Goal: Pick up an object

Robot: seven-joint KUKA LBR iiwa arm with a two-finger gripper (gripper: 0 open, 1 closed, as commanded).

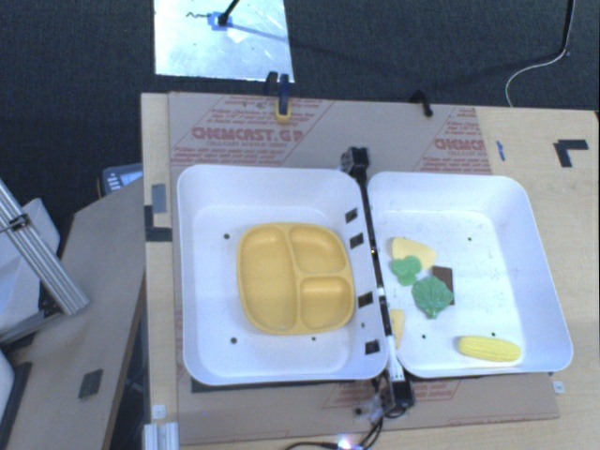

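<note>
**Presently on the tabletop: two bins and their contents**

1. Tabletop (574,251): pale wood, covered under the bins by a sheet of protective film (244,131) printed in red.
2. Left bin (202,204): shallow, white. It holds one yellow divided plate (295,277) with three compartments, lying flat near the bin's middle, towards the right wall.
3. Right bin (511,204): shallow, white, touching the left bin along a dark centre seam. All loose items for picking lie here, in its left and near parts:
   - yellow wedge (413,249), flat, nearest the seam's middle;
   - small green leafy piece (406,270), touching the wedge's near edge;
   - brown block (442,277), just right of the small green piece;
   - larger green leafy piece (431,296), overlapping the brown block's near side;
   - pale yellow piece (397,324), against the seam wall;
   - corn cob (488,348), lying lengthwise near the front wall, apart from the others.
4. Clamp (281,97): black and yellow, at the film's far edge.
5. Shiny square sheet (220,26): on the dark floor beyond the tabletop.
6. Jaws: whether spread or pressed together cannot be told.
</note>
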